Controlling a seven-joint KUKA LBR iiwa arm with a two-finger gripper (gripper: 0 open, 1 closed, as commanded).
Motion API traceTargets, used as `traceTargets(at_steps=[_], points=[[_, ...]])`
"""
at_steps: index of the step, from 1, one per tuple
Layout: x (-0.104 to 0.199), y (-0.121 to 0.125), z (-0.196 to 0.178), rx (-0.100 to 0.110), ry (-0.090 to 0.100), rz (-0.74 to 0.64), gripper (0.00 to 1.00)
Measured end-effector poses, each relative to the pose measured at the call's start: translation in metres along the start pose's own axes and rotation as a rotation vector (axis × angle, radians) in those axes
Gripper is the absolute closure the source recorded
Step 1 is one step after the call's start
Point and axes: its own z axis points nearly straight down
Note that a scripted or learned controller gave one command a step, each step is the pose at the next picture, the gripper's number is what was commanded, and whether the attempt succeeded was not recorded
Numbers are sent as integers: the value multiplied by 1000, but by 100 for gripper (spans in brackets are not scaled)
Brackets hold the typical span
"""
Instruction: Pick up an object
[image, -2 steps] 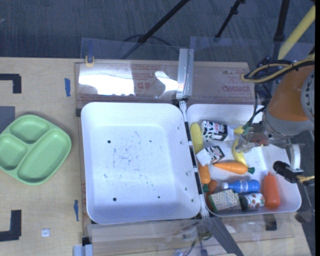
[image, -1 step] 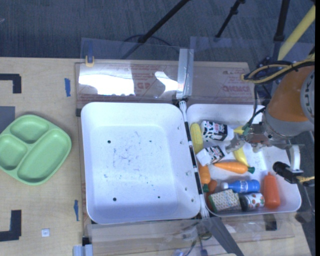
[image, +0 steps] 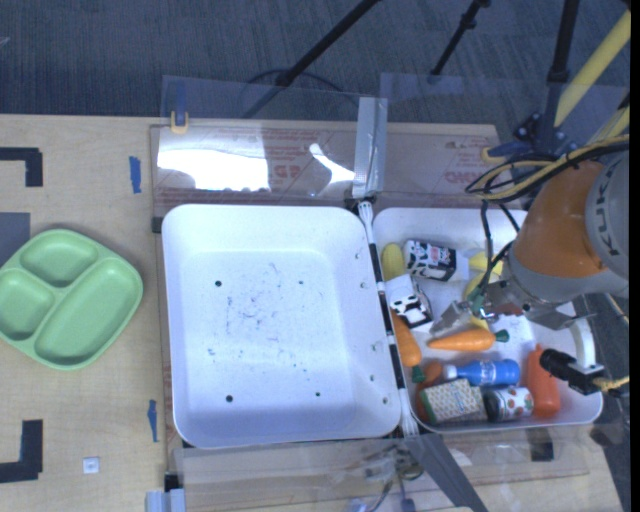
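Observation:
The right bin (image: 590, 408) holds a heap of small items. Among them are a black-and-white cow-patterned carton (image: 431, 258), a yellow piece (image: 393, 262), an orange carrot (image: 462, 341), a blue-and-white bottle (image: 487, 374), a small can (image: 508, 403), a speckled box (image: 452, 401) and a red-orange piece (image: 544, 387). My gripper (image: 464, 315) reaches down from the orange-banded wrist (image: 560, 235) into the middle of this bin. It sits just above the carrot, to the right of a second black-and-white item (image: 407, 305). I see nothing held in it.
The left bin (image: 200, 250) sits beside the right one, split from it by a shared rim. A green divided plate (image: 68, 297) lies on the bench at far left. Clear plastic panels stand behind the bins, and cables hang at upper right.

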Motion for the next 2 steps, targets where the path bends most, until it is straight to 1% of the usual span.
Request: traceTargets(at_steps=[1, 2], points=[[-2, 1, -11, -5, -2, 3, 100], [71, -9, -116, 4, 1, -17, 100]])
